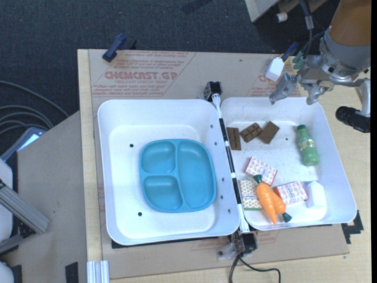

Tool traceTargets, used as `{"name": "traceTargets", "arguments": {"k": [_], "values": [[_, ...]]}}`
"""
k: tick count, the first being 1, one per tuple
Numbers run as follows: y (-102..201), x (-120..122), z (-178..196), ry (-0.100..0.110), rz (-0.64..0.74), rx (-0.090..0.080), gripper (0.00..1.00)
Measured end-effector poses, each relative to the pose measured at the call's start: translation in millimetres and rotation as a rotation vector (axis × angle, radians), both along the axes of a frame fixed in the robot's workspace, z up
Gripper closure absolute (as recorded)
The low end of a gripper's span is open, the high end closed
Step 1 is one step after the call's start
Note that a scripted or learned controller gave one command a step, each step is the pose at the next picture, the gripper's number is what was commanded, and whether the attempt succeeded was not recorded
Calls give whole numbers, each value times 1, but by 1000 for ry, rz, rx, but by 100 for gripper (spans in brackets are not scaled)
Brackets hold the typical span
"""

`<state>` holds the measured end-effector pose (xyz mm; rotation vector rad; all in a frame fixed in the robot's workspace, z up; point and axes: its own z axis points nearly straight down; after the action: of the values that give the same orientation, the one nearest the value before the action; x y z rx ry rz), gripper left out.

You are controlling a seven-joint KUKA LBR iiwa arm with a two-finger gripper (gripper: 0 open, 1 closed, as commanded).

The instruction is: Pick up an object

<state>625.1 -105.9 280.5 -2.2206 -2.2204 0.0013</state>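
Observation:
My gripper (296, 93) hangs above the far edge of the right bin (336, 164), open, with nothing between its fingers. Below it in the bin lie three brown chocolate pieces (253, 133), one of them against the left wall. A green bottle (306, 145) lies to the right of them. Nearer the front sit an orange carrot (270, 200), two red-and-white checkered packets (260, 170), a green-patterned packet (250, 194) and a small white object (316, 194). The left bin (112, 158) holds a blue divided plate (177, 174).
Black clips (212, 89) join the two bins at the far and near ends of the seam. The bins rest on a cardboard sheet (141, 69). Grey cables (23, 117) lie off the bench at left.

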Motion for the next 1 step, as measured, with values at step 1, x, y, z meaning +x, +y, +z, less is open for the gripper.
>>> {"name": "traceTargets", "arguments": {"k": [1], "values": [[31, -39, -96, 0, 0, 0, 0]]}}
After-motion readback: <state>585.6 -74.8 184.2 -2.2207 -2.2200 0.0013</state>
